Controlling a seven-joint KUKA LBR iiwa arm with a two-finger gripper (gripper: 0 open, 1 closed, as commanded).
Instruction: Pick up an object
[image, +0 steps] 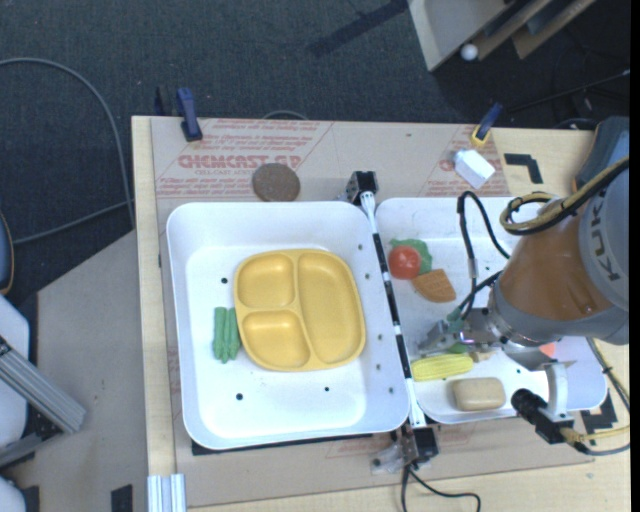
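From the camera view, the counter (300, 150) carried two shallow white bins side by side, the left bin (190, 300) and the right bin (440, 212). In the left bin lay a yellow divided plate (298, 306) with three compartments, roughly in the middle, and just beside its left edge, apart from it, lay a green bean pod (226, 333). The right bin held several toy foods: a red tomato (404, 262) resting against a green leafy piece (420, 248) toward the far side, an orange wedge (436, 288) just beside and nearer than the tomato, a yellow corn cob (441, 368) lying lengthwise near the bin's left wall, and a tan bread-like block (477, 393) just nearer than the corn at the bin's front edge. The grey arm (560, 280) with its orange band reached in from the right over the right bin, and the gripper (455, 338) sat low just above the corn cob, between the orange wedge and the corn. Whether the metallic tips were apart or together could not be told, and nothing could be seen held there. A brown round disc (275, 183) lay on the counter beyond the left bin, and a blue clamp (187, 114) sat at the far left corner.
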